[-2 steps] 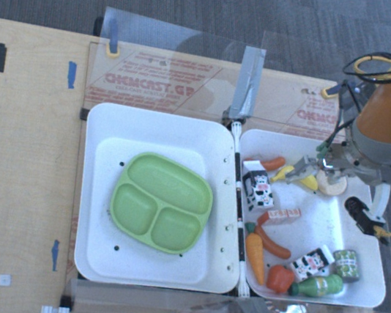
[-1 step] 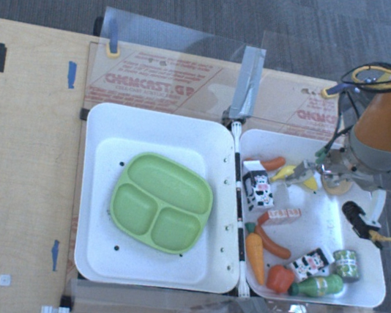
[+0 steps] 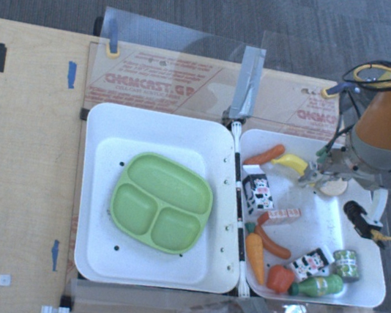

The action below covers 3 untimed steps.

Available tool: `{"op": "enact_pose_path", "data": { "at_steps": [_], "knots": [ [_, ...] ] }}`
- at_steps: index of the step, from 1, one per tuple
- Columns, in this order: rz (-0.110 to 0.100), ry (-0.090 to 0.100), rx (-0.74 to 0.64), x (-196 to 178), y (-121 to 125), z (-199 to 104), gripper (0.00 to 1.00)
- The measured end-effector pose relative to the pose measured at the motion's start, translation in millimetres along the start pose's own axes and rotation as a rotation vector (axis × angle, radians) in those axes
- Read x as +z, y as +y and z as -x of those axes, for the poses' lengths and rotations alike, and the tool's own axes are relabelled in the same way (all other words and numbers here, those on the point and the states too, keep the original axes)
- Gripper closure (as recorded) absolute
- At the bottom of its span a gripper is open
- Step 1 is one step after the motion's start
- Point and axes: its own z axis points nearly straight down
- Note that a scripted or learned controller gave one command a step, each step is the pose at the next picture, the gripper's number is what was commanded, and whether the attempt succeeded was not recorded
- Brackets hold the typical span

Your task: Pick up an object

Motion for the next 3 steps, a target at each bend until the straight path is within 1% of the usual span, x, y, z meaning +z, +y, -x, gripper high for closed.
{"op": "enact_pose_path", "data": {
  "at_steps": [1, 2, 3],
  "knots": [
    [0.003, -0.002, -0.001, -10.7, 0.9, 0.2, 1.00],
    [-0.001, -0.001, 0.075, -121.6, 6.5, -36.8, 1.00],
    [-0.003, -0.001, 0.075, -120.6, 6.1, -36.9, 0.00]
  ]
}}
